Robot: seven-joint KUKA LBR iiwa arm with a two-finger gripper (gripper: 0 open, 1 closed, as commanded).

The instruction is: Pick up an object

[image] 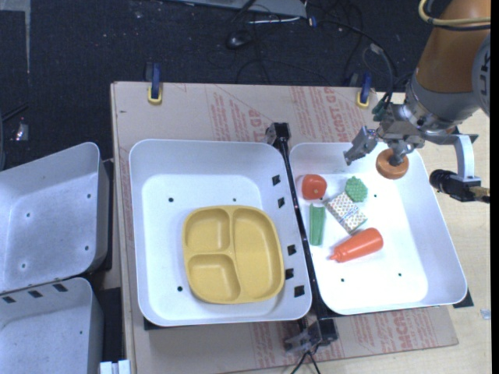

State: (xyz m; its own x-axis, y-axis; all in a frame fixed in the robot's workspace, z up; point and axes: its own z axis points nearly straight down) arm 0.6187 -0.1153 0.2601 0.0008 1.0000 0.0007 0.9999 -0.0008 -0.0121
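Note:
My gripper hangs over the far edge of the right bin, its fingers spread open with nothing between them. A round brown disc lies just under its right finger. Below the gripper lies a small cluster in the bin: a red ball, a green knobbly piece, a white chequered block, a green stick and an orange carrot-shaped piece.
The left bin holds a yellow divided plate. A black divider runs between the two bins. Spare white bins sit off the bench at the left. Yellow clamps hold the board's far edge.

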